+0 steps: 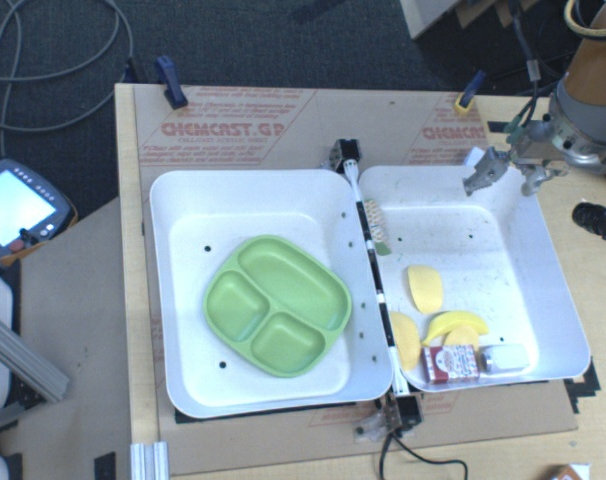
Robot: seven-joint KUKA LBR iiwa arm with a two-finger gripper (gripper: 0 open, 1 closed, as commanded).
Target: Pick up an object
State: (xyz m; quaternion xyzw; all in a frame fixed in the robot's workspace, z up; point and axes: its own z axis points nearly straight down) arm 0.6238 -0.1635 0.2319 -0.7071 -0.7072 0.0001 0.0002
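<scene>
**Me:** Starting on the left, the left bin (pixel 183 208) holds just one thing, a green divided plate (pixel 276 303), lying flat and turned at an angle near the bin's middle. It's broad and low, so I judge it a poor first pick for two fingers.

**Colleague:** And the right bin?

**Me:** The right bin (pixel 543 258) has the small items, all crowded into its near-left corner, which is probably just where they slid to. There's a pale yellow slice (pixel 425 288) lying apart, a second yellow piece (pixel 407 340) against the divider, a toy banana (pixel 457 325) just beside it, then a small red carton (pixel 451 364) touching a white bottle (pixel 505 357) on its side by the near wall.

**Colleague:** Where's the arm?

**Me:** The end effector (pixel 503 171) hangs over the far right corner of that bin, well apart from the pile. I see nothing between its fingers, though I cannot tell whether they are spread or closed.

**Colleague:** So nothing picked yet?

**Me:** Nothing. Every candidate rests in its bin on the tabletop (pixel 283 128). I'd go for the lone slice, since it has free space around it.
</scene>
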